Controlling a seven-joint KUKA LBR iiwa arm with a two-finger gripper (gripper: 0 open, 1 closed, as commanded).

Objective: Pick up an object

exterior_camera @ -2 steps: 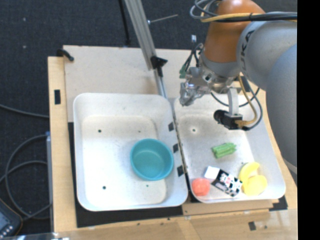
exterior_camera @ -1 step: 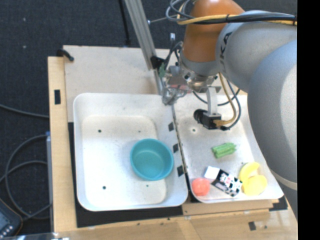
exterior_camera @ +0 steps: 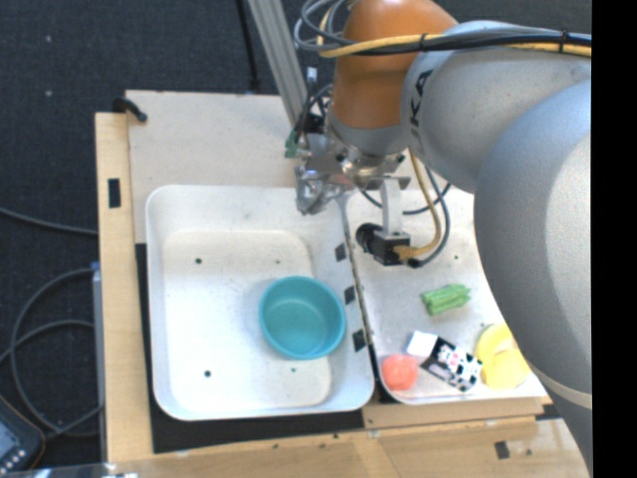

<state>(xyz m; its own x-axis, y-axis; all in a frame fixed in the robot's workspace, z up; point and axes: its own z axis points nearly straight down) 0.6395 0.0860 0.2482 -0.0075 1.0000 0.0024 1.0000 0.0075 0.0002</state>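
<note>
A teal bowl (exterior_camera: 302,317) sits upright in the left bin (exterior_camera: 199,267), near its right wall. In the right bin (exterior_camera: 468,257) lie a green block (exterior_camera: 445,298), an orange-red ball (exterior_camera: 400,370), a white and black block (exterior_camera: 443,357) and a yellow object (exterior_camera: 501,357), all near the front. My gripper (exterior_camera: 312,195) hangs below the orange band, over the far end of the divider between the bins, well behind the bowl. I see nothing held in it.
The grey arm covers much of the right bin's far and right side. A black cable fitting (exterior_camera: 384,245) hangs beside the wrist over the right bin. A metal rail (exterior_camera: 277,48) slants up behind the bench.
</note>
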